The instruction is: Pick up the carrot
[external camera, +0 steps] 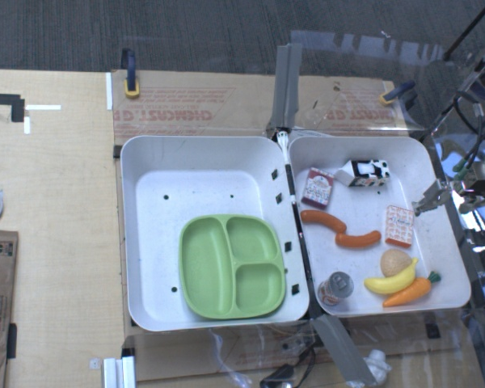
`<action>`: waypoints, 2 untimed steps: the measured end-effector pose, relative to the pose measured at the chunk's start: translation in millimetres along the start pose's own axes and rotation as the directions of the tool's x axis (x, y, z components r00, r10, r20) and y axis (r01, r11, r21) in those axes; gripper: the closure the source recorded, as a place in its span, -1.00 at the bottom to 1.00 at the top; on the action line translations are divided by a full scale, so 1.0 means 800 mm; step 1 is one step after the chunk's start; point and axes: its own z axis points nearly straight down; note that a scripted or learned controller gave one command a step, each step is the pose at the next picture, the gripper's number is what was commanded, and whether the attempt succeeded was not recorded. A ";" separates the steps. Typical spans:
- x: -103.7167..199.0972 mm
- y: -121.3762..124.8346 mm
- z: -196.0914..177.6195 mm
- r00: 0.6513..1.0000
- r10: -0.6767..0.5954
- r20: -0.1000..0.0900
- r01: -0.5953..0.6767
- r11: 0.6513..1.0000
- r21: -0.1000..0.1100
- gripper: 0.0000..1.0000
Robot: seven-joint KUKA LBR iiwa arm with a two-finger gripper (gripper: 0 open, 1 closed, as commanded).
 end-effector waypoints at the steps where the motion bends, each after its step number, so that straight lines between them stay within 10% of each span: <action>1: 0.016 -0.048 0.125 0.993 0.117 -0.001 -0.117 0.993 -0.002 -1.00; 2: 0.111 -0.048 0.185 0.990 0.142 0.000 -0.142 0.990 -0.002 -1.00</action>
